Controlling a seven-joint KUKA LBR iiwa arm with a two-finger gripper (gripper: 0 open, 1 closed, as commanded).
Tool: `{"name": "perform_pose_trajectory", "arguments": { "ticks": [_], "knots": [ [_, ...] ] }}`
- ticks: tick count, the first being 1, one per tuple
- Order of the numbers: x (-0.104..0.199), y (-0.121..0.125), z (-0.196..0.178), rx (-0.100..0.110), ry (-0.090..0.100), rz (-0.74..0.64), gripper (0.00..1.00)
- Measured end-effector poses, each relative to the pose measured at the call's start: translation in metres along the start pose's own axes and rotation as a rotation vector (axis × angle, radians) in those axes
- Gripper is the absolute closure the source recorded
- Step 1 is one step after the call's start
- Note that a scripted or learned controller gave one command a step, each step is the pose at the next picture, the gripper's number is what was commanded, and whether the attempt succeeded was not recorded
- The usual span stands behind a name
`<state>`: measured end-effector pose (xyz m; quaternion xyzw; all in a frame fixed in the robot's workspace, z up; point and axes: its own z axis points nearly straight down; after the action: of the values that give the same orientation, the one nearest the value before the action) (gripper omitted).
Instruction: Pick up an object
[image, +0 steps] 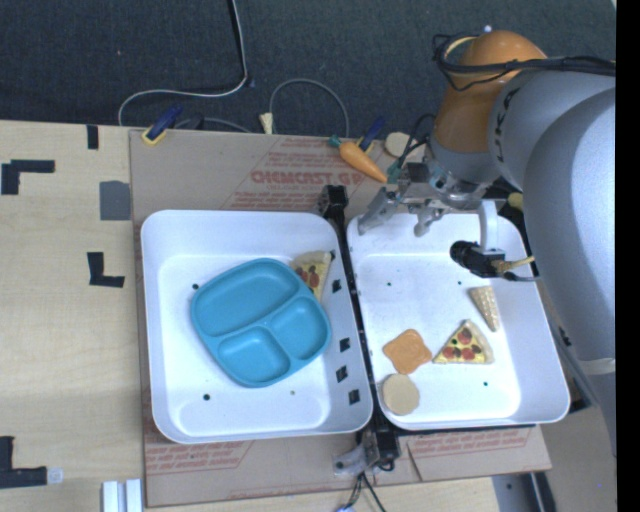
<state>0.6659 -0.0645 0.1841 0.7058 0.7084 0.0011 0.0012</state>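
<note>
Holding the grey two-finger gripper (400, 218) above the far rim of the right shallow white plastic bin (500, 395), fingers spreading apart and clasping nothing. Finding four small flat things lying on that bin's smooth floor, apart from the gripper: a triangular toy pizza slice (463, 345) pointing its tip toward the far side, crust edge nearest; a beige ribbed cone-shaped wedge (486, 306) just beyond it, long axis running far-left to near-right; an orange squarish cracker (407, 350) just beside the slice; a round tan disc (401, 394) close under the cracker. Seeing in the left white bin (180, 400) a glossy blue three-compartment plate (260, 320) partly covering a second pizza slice (313, 270) by the dividing wall. Noting an orange carrot (360, 160) lying on the cardboard (220, 175) behind the bins.
</note>
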Motion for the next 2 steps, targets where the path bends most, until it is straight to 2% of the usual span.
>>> {"name": "perform_pose_trajectory", "arguments": {
  "ticks": [1, 2],
  "knots": [
    [0.037, -0.046, 0.0, 0.007, 0.001, 0.0, 0.0],
    [0.024, -0.129, 0.0, 0.011, 0.0, 0.006, 0.0]
  ]
}}
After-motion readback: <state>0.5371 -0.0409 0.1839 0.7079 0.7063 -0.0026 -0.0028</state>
